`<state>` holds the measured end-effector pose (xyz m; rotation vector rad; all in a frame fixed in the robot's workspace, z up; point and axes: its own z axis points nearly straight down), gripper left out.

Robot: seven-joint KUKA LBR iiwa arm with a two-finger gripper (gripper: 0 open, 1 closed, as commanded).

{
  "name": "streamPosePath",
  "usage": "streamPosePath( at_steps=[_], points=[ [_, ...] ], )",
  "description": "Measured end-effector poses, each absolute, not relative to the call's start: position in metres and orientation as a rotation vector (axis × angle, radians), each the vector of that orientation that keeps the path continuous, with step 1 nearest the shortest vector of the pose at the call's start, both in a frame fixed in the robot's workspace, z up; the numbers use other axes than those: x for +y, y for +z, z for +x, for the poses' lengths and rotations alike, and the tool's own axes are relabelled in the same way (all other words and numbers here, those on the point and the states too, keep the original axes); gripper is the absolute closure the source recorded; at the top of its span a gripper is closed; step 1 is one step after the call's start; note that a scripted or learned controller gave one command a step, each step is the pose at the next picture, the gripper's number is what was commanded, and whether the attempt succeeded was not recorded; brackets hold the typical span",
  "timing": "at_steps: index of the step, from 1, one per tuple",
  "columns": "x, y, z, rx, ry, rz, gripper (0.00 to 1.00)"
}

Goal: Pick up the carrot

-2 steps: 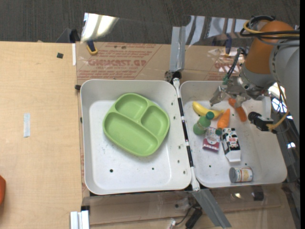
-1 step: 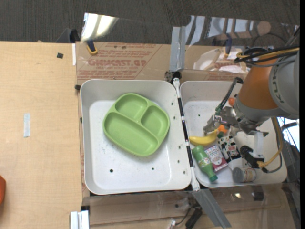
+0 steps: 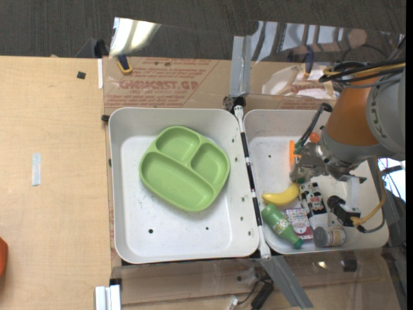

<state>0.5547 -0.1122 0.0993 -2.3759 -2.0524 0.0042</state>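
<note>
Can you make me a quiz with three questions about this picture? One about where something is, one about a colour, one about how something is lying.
1. Where is the green plate?
A. left bin
B. right bin
C. on the wooden bench

2. What colour is the banana?
A. red
B. yellow
C. blue

3. How is the green bottle?
A. standing upright
B. lying on its side
C. on the plate

Answers: 1 A, the plate rests in the left bin. 2 B, it is plainly yellow. 3 B, it lies flat on the right bin's floor below the banana.
</note>
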Motion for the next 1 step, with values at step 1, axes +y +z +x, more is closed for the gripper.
streamPosePath(
  at_steps=[1],
  points=[
    [-0.0584, 0.1901, 0.6239, -1.981, 0.007, -2.438, 1.00]
  ],
)
